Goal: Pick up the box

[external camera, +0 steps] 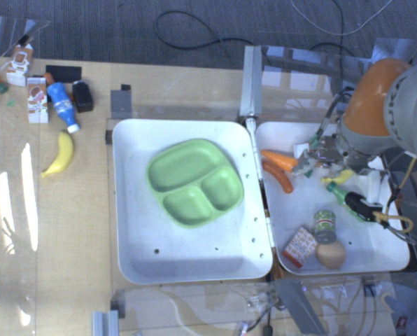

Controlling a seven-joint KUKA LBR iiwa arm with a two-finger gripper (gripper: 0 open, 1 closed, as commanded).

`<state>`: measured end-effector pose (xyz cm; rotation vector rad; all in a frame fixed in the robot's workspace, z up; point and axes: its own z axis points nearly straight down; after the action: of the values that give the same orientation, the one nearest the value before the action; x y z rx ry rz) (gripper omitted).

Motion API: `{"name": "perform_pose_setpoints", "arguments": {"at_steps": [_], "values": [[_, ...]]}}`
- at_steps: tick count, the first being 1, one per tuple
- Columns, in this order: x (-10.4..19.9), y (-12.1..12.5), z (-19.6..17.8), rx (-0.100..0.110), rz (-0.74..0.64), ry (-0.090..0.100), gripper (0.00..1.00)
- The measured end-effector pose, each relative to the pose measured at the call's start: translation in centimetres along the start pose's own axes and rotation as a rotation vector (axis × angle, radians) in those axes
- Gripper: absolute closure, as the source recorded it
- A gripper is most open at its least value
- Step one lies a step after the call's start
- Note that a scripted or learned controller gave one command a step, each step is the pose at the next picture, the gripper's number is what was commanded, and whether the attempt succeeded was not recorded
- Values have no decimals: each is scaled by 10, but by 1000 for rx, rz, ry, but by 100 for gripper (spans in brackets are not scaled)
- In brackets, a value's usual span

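the gripper [313, 161] hovers over the carrots [278, 168], fingers' state impossible to tell, while the small box [301, 246] lies ungrasped near the can [324, 222].

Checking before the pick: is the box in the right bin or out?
In. The box lies in the right bin, near its front-left corner, beside a can.

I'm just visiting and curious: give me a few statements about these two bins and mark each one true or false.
1. The green divided tray lies in the left bin. True.
2. The small box sits in the left bin. False: it lies in the right bin, near the front edge.
3. A can stands beside the box. True.
4. The banana is inside a bin. False: it lies on the bench, left of both bins.
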<state>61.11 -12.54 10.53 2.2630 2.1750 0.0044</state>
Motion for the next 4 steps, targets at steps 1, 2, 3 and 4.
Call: {"name": "perform_pose_setpoints", "arguments": {"at_steps": [1, 2, 3, 4], "values": [[-42, 62, -86, -6, 4, -2, 0], [-51, 62, -62, -2, 83, -1, 0], [-42, -16, 6, 1, 370, 0, 0], [-40, -14, -6, -5, 368, 2, 100]]}}
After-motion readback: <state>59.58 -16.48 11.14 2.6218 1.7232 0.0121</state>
